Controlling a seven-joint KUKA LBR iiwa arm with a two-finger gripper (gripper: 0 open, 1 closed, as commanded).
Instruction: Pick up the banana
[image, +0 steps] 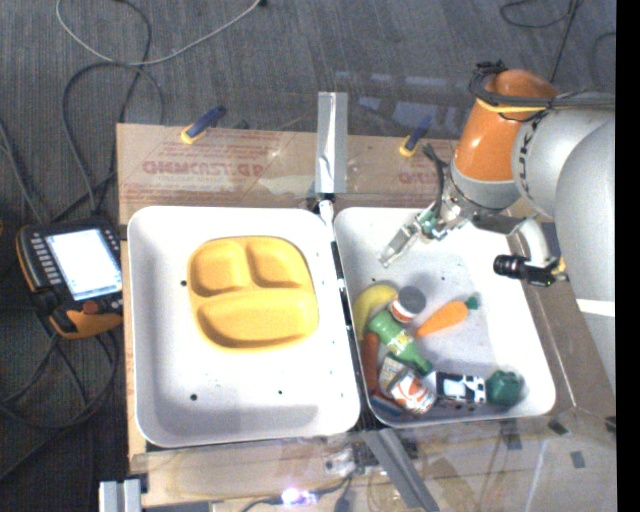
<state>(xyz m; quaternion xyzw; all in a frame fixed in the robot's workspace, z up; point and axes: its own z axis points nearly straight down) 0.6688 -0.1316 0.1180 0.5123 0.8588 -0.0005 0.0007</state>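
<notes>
- A dark grey carpeted floor (250, 60) is seen around the worktop (230, 170).
- Black cables (95, 75) are strewn across the carpet at upper left.
- A brown board with reversed red lettering is clamped by blue-and-yellow clamps (202, 123).
- A handheld control pendant (72, 268), screen lit, is placed left of the bins.

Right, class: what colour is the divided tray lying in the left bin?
Yellow-orange. The divided tray shows best in the camera view, against the left bin.
</notes>
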